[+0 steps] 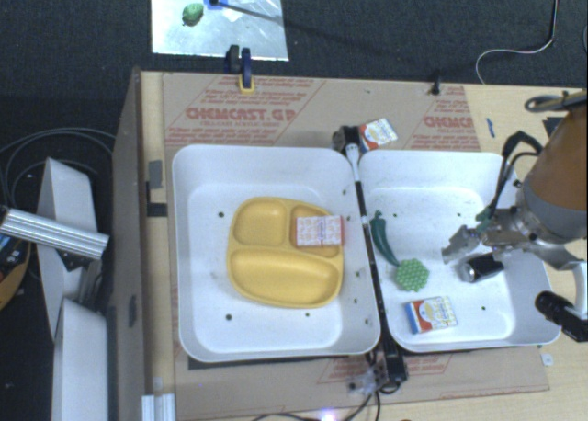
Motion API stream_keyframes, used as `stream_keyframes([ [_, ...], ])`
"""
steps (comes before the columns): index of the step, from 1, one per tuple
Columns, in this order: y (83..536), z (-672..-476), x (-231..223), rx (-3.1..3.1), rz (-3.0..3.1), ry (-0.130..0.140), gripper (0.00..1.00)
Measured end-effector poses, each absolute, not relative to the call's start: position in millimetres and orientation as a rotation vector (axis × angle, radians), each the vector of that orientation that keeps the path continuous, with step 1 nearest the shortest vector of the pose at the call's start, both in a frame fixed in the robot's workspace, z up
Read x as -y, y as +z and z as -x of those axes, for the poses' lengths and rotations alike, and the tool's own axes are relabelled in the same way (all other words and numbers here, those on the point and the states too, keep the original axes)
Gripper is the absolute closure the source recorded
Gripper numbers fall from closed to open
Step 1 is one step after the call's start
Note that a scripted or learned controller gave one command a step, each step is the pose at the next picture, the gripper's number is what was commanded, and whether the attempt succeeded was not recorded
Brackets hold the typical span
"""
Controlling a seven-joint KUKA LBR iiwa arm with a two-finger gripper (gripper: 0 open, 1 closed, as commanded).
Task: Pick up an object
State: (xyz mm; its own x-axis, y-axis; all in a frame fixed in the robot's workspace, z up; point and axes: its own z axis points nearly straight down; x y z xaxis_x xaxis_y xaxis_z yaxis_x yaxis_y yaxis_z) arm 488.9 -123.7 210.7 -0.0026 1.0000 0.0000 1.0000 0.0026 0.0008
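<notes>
**Still no pick: arm hangs over the right bin, nothing lifted**

Plainly, the job is not done. The gripper [470, 249] hangs low over the right bin [441, 171], with a dark cylinder [481, 268] just beside its tip; whether the fingers touch that piece, or stand wide or narrow, cannot be told from this slant. Nothing is seen between them, so no object counts as held. The likely candidates all lie on the bin floor: the cylinder nearest the gripper, a green ball [412, 274] with a knobbly skin further left, a green pepper [381, 238] along the divider, and a small blue carton [431, 314] near the front wall. Judged from this, the grasp and the lift are both left to do.

In the left bin [197, 226] sits a yellow tray [276, 267] with three compartments, a small box [318, 231] resting in its upper right one. Another small carton [377, 134] lies outside the bins on the brown sheet [276, 111] covering the tabletop.

That sheet carries repeated red print reading "CHEMCAST GP". The lettering on the cartons and the box is too small to read.
</notes>
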Motion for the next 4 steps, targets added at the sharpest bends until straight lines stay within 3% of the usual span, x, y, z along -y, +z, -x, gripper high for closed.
stream_keyframes([
  [1,104,-495.2,88,-2.225,-2.220,-0.001,0.00],
  [2,84,-486.6,86,-2.223,-2.220,0.001,0.00],
  [3,85,-542.1,129,-2.220,-2.219,0.002,0.00],
  [4,143,-500.4,96,-2.224,-2.218,0.002,0.00],
])
